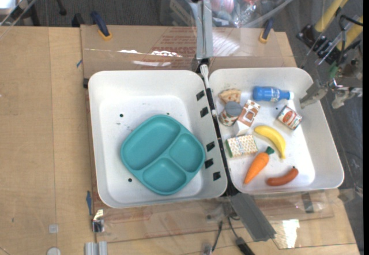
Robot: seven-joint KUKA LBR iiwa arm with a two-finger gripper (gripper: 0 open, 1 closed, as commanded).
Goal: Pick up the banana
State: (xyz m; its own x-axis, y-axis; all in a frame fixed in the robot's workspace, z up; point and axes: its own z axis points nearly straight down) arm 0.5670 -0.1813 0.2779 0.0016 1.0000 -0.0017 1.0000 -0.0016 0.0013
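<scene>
Nearest, a red sausage [282, 176] lies beside a carrot [256, 166]. Behind them rests the banana [273, 139]. Whether the gripper [314, 93] is apart or together cannot be told.

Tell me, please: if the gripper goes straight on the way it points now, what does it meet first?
Probably the small red-and-white carton, which lies nearest the gripper on its leftward, downward line; the banana lies beyond. Depth is unclear.

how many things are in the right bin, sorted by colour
yellow: 1, banana
orange: 1, carrot
red: 1, sausage
blue: 1, bottle
grey: 1, round piece
mixed or printed: 4, small boxes and packets
total: 9
</scene>
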